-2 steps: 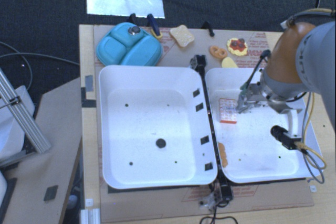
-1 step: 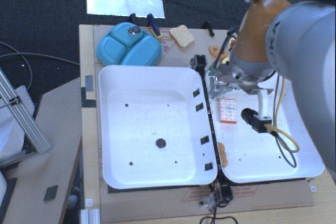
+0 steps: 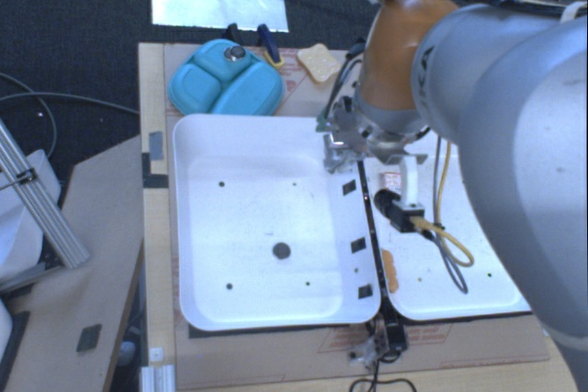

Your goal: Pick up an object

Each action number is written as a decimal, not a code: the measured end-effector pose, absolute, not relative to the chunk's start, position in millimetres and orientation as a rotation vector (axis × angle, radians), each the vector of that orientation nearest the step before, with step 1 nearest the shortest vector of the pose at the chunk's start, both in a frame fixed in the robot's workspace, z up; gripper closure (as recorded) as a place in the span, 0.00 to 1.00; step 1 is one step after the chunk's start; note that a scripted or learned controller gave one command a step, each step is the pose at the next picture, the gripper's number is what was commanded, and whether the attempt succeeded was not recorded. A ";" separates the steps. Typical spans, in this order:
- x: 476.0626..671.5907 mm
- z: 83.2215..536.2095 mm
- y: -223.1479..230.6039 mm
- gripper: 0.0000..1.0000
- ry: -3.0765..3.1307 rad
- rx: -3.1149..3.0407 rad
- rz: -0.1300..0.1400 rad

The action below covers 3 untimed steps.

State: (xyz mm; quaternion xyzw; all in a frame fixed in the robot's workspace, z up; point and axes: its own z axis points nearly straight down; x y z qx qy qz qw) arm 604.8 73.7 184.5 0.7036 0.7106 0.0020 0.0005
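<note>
Small dark disc (image 3: 281,250): lying flat on the floor of the left bin (image 3: 197,197), apart from the walls.
Handling: likely light, stiff, low; hard to pinch, best taken across its edges from above.
End effector (image 3: 338,151): over the divide between bins, nothing seen in it.
Orange strip (image 3: 390,271): right bin (image 3: 487,289), near the left wall, partly blurred.
Hidden: much of the right bin behind the arm.
</note>
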 end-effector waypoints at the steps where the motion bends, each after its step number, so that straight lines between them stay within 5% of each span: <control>1: 663.0 185.1 90.6 1.00 2.226 2.211 0.009; 2: 668.6 133.5 129.4 1.00 2.229 2.214 0.002; 3: 642.6 82.1 177.5 1.00 2.231 2.215 0.000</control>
